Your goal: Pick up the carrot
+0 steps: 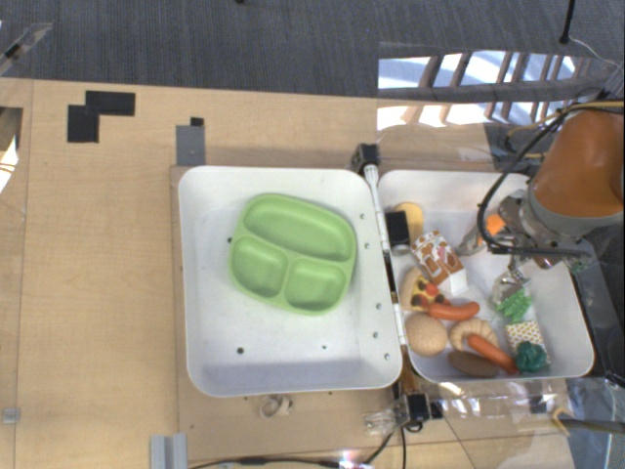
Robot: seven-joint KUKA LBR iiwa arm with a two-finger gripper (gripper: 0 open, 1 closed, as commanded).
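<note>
The carrot (pixel 492 352) is orange with a dark green leafy top and lies at the front of the right bin (pixel 576 313), slanting toward the front right corner. It rests among other toy foods, next to a brown piece (pixel 472 363) and a tan ring-shaped pastry (pixel 471 332). My gripper (pixel 510 279) hangs below the orange-banded wrist, over the right half of that bin. It is above and behind the carrot, near a green leafy piece (pixel 515 306). Nothing can be seen held in it.
The right bin also holds a red sausage (pixel 455 311), a round bun (pixel 426 333), a pizza slice (pixel 420 289), a printed snack box (pixel 437 254) and a yellow piece (pixel 408 213). In the left bin (pixel 205 340) sits a green divided plate (pixel 293 252).
</note>
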